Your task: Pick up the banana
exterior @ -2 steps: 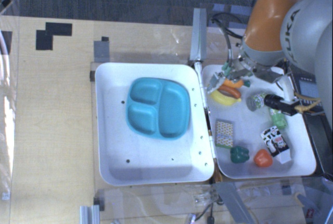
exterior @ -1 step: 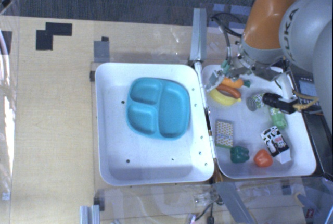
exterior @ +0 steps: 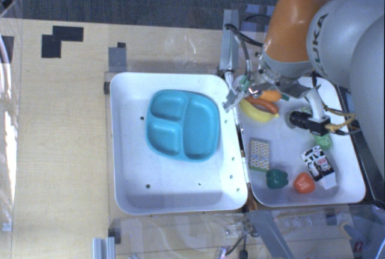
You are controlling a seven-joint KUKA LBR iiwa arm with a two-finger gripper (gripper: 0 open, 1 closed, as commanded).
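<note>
Camera view: two white bins, one gripper (exterior: 251, 90) low over the right bin (exterior: 352, 191).
One banana (exterior: 257, 111) lies just beneath it; grasp cannot be told. One blue tray (exterior: 183, 125) in the left bin (exterior: 129, 149); one green toy (exterior: 277, 178), one orange-red toy (exterior: 304, 183).

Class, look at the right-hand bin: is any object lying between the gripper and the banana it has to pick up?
Nothing visible does. The gripper hangs right over the banana at the right bin's upper left. An orange piece lies against the banana's top edge, beside the gripper, not between them.
</note>
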